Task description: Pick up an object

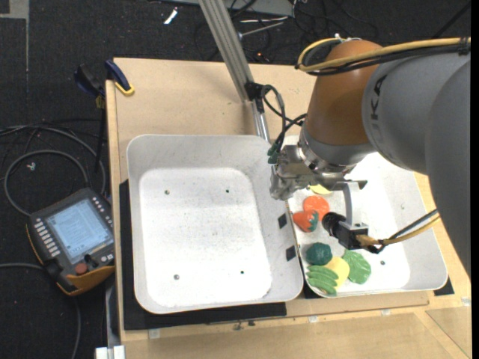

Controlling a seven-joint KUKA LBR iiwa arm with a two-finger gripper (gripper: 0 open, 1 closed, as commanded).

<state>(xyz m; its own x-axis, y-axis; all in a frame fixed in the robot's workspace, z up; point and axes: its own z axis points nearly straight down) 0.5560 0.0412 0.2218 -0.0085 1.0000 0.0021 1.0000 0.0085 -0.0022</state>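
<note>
- We see the grey arm point(404, 103) reaching in from the right, its orange band above the wrist over the right bin point(415, 268)
- The gripper point(307, 178) sits low at the left side of the right bin, close to the wall shared with the left bin point(142, 155)
- We cannot tell how the jaws stand; the wrist body hides them from above, and nothing shows plainly between them
- The objects lie in a cluster in the near-left part of the right bin: an orange-red piece point(305, 219) just below the gripper, with a small yellow piece point(318, 190) beside it at the gripper's edge
- Nearer the camera lie a dark green round piece point(319, 253), a yellow piece point(339, 266), a light green leafy piece point(358, 268) and a ridged green piece point(322, 279), touching or nearly touching each other
- A black fitting point(340, 229) with a cable hangs just right of the orange-red piece
- The bins rest on the tan tabletop point(187, 96); a pendant point(71, 238) lies on the floor at left
</note>
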